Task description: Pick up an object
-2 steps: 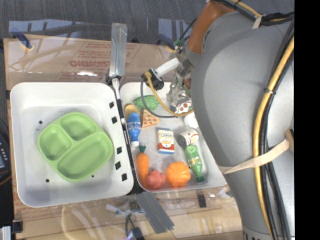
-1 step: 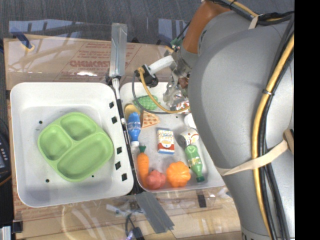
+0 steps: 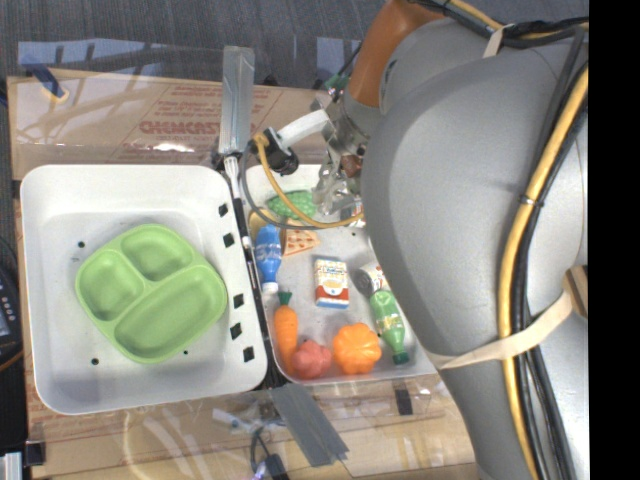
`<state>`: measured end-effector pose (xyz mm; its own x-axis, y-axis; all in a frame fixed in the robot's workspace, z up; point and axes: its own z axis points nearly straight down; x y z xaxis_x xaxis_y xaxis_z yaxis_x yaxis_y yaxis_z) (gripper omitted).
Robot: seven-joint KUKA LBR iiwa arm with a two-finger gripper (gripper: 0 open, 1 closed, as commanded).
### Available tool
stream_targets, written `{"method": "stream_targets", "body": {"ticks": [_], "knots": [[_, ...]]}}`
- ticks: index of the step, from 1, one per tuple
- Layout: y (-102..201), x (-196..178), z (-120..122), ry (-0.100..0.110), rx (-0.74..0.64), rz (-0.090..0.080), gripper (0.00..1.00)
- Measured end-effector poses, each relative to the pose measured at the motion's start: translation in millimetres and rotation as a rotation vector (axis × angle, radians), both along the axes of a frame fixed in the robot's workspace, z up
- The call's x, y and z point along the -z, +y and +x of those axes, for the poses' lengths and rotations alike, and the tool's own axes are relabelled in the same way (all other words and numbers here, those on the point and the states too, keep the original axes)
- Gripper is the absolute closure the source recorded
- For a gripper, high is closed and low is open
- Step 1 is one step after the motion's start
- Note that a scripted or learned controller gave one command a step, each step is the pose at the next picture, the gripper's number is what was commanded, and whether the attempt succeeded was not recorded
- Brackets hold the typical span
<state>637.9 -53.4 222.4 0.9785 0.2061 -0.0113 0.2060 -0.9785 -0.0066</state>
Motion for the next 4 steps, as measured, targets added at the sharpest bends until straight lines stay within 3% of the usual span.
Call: {"method": "stream_targets", "body": {"ticks": [1, 2, 3, 4], "knots": [[-2.6, 12.4, 7.5, -0.003, -0.001, -0.002, 1.0], [-48.1, -42.5, -25.2, -0.006, -0.015, -0.001, 1.0], [13.3, -64.7, -32.5, -0.005, -0.052, -0.003, 1.0], [91.3, 20.4, -64.9, 0.0, -0.258, 0.0, 1.0]]}}
